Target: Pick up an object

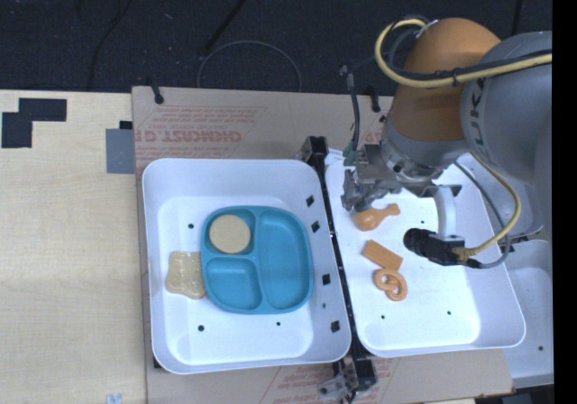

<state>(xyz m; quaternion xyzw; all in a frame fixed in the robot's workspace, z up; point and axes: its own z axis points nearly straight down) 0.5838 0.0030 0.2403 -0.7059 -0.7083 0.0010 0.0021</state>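
Camera view, leftmost first: in the left bin [171,213] we see a pale bread-like piece [185,274] touching a blue divided plate [270,271], with a tan round cracker [229,233] in its upper-left compartment. In the right bin [451,312], the claw [354,199] hangs at the upper left — wide or narrow, we cannot tell — just beside an orange drumstick-shaped piece [374,215]. Below lie an orange block [382,254] and a pretzel [391,285].

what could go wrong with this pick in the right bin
The gripper sits close to the left wall of the right bin, so it may bump the wall going down. The orange spoon-shaped piece lies beside the gripper, not clearly under it, so it may get nudged away.
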